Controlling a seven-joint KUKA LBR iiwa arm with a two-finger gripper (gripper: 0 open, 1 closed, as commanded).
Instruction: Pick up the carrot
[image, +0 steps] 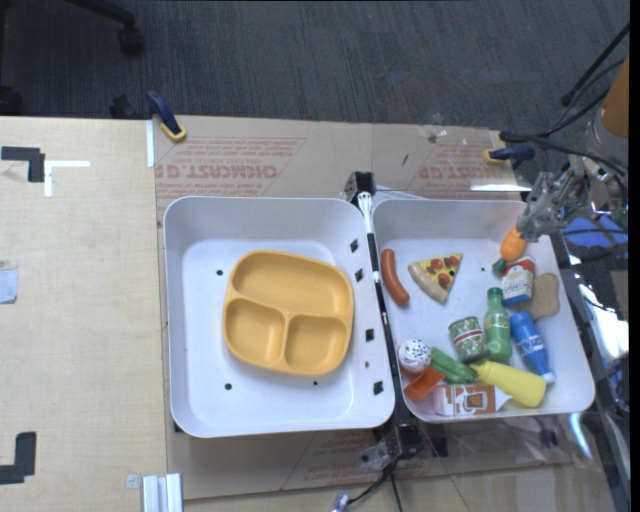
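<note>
The worktop (80, 300) stretches away to the left of the gripper, carrying two white bins side by side. The left bin (190, 330), well left of the gripper, holds a yellow divided plate (288, 312). The right bin (480, 225) lies directly under the gripper (533, 222), which hangs over its far right corner. Just below the gripper tips, the carrot (513, 244) appears pinched at its orange end between the closed fingers, raised above the bin floor. Nearer the camera from the gripper lie a mustard bottle (512, 381), a blue bottle (529, 343), a green bottle (497, 324), and to the left a pizza slice (437, 275) and a sausage (394, 276).
</note>
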